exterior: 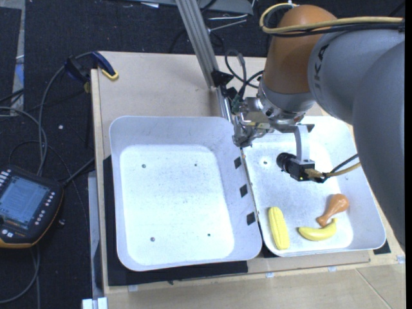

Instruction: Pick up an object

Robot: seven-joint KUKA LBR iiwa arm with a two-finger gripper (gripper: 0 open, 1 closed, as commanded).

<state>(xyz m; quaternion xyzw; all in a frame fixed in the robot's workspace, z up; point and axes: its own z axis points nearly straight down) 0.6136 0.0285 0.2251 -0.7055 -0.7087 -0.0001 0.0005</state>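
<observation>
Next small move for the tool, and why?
Probably slide the tool toward the near end of the right bin, stopping above the corn cob, before any descent. It now sits at the bin's far left corner, well apart from the corn cob, the banana and the drumstick; the cob looks closest.

We are looking at a robotics lab: a grey industrial arm (360,63) reaches over a plywood bench (161,85), a teach pendant (22,205) lies on the dark carpet (51,18) among loose cables (42,140), and an aluminium extrusion post (196,31) rises behind.
</observation>
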